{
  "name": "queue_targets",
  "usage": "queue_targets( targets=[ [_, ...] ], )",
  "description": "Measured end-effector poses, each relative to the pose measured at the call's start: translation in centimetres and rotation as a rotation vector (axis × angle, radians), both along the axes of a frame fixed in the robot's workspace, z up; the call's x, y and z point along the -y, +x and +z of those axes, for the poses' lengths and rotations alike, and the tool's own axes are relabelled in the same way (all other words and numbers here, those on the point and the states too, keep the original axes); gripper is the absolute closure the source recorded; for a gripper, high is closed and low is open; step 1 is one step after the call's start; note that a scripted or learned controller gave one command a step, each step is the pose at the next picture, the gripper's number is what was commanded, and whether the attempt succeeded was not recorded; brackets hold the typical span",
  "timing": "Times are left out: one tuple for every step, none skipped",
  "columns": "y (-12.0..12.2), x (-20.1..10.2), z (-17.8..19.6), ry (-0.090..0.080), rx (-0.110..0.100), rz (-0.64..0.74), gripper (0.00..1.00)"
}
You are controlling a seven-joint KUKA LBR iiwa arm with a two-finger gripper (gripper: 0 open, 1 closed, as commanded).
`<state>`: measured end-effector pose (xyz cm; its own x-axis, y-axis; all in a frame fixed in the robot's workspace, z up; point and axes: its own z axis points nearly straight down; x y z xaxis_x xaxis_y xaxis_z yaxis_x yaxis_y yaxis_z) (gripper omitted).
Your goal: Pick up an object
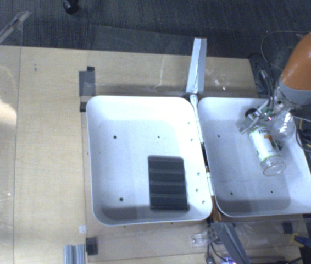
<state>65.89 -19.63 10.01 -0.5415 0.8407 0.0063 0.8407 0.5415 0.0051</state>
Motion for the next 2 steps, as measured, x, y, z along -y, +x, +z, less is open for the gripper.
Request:
queue_targets(
  targets=[
    [1.2,-5.9,7.6,-0.01,0.01,0.31,1.0],
    [0.1,-8.7,7.0,-0.008,0.005,0.261,1.0]
  ],
)
